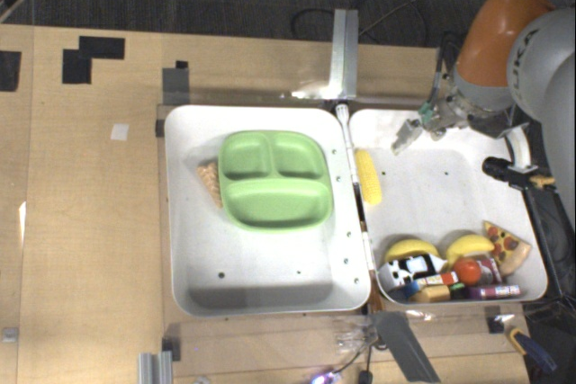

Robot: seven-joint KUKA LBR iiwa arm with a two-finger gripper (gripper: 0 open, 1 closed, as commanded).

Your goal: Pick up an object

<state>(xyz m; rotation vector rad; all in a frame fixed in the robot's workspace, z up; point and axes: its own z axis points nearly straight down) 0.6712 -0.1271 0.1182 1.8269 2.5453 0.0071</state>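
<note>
My gripper (410, 132) hangs over the far part of the right bin (450, 184), near its back wall, with nothing seen in it. A yellow corn cob (367, 177) lies against that bin's left wall, below and left of the gripper. Along the bin's near wall sits a pile: two yellow bananas (409, 247) (470, 245), a pizza slice (506, 247), a red tomato (466, 272), a black-and-white toy (414, 266), a brown block (434, 290) and a purple marker (493, 290).
The left bin (261, 283) holds a green divided plate (273, 178) with a tan waffle-like piece (210, 183) tucked at its left edge. A metal post (346, 58) stands behind the divider between the bins. The orange-banded arm (504, 40) fills the upper right.
</note>
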